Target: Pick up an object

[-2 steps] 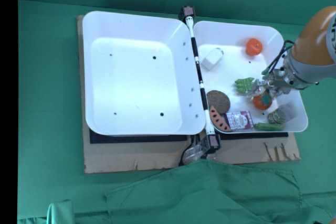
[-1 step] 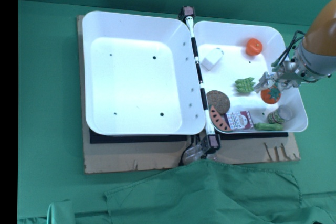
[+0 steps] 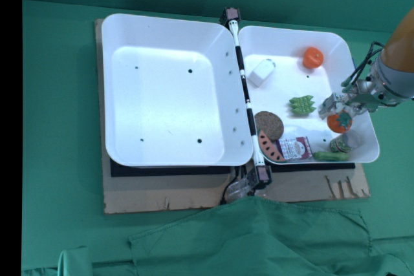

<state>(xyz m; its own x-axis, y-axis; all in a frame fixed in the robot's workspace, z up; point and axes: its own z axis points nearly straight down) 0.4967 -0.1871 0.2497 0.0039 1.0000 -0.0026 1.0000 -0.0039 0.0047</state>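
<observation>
orange toy right under my pincer

my pincer (image 3: pixel 341 109) hangs at the right side of the right white plastic bin (image 3: pixel 284 35), fingers apart and straddling the top of a small round orange toy with a green leafy cap (image 3: pixel 339 122). it sits just below me, touching or nearly so; i cannot tell whether i grip it. being round, it has no long axis to align with. beyond it lie a clear cup (image 3: pixel 345 141), a green pod toy (image 3: pixel 301 105), and a red-and-white printed carton (image 3: pixel 295 148) whose writing is too small to read.
</observation>
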